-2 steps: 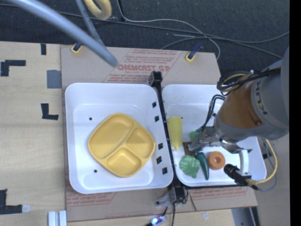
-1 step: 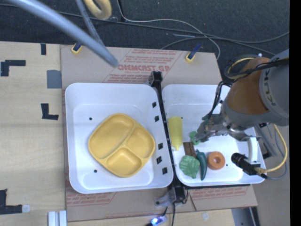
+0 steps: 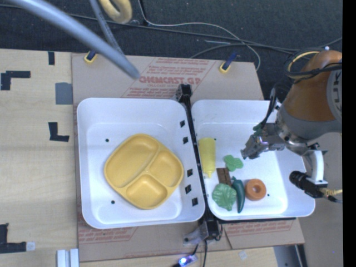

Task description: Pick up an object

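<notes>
The right bin holds a yellow corn-like piece, a small green leafy piece, a brown block, a large green leaf, a dark green pepper and an orange ring. My gripper hangs over the bin's right half, just right of the small green piece and above the orange ring. I see nothing between its fingers. The orange-banded arm comes in from the right.
The left bin holds a yellow divided plate. A black divider clip strip runs between the bins. Cables lie on the dark surface behind. A grey pole crosses the upper left.
</notes>
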Robot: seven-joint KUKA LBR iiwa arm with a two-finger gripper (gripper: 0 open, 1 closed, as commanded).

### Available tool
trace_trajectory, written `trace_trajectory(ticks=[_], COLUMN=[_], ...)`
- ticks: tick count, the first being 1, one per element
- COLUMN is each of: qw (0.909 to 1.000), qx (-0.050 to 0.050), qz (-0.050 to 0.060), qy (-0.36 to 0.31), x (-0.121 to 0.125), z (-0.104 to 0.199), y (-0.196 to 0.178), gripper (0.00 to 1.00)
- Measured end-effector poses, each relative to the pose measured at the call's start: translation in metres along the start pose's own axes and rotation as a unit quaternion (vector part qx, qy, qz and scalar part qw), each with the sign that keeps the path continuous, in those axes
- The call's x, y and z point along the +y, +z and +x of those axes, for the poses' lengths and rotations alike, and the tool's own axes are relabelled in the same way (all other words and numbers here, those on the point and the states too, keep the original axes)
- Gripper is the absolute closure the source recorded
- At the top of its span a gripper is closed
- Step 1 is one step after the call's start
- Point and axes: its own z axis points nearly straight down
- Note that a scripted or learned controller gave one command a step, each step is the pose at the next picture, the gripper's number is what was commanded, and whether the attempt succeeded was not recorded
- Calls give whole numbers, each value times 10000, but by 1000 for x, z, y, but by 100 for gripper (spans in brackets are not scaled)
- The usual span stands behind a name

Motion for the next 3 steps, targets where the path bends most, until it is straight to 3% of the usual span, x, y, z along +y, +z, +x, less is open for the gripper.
trace_trajectory(ticks=[1,3], qw=[10000,10000], qx=[-1,6], qz=[3,30], qy=[-2,-20], x=[6,43], z=[-7,74], y=[-47,-34], gripper=[100,100])
